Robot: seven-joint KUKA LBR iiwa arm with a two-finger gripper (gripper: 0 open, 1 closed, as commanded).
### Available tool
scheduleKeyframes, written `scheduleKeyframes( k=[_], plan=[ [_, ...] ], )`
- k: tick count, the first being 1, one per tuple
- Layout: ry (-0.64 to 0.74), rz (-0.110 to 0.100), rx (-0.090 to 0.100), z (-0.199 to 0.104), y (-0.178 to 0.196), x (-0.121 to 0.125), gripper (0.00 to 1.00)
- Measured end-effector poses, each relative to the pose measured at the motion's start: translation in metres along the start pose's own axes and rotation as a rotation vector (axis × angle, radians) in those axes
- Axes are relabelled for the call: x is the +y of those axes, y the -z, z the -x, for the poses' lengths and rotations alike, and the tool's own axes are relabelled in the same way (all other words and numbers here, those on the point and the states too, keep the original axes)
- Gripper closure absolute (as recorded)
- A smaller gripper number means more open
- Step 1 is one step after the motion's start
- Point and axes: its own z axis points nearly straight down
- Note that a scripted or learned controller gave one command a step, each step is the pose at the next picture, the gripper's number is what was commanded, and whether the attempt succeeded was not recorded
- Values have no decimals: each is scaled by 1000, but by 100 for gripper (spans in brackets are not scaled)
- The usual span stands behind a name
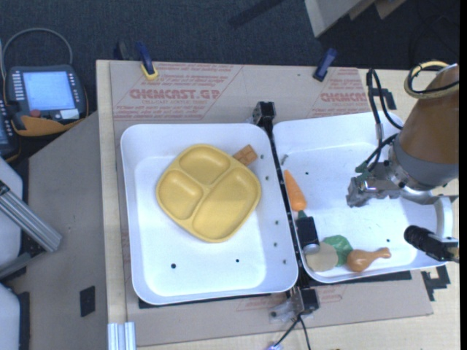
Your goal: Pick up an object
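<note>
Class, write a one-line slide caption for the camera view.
Gripper hovers over the right bin near a carrot; a yellow divided plate fills the left bin.

The yellow divided plate [209, 192] looks like smooth matt plastic, both white bins [146, 254] look like slightly glossy plastic, and the bench top [219, 86] looks like printed brown cardboard, matt.

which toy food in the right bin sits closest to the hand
The drumstick, near the front edge; the carrot lies farther off by the divider, across from the hand.
</note>
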Motion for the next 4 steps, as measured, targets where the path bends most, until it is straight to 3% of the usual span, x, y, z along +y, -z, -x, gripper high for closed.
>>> scheduleKeyframes(
  k=[1,4],
  plan=[
    [0,-1,1,0,18,1,100],
    [7,-3,4,-173,30,38,100]
  ],
)
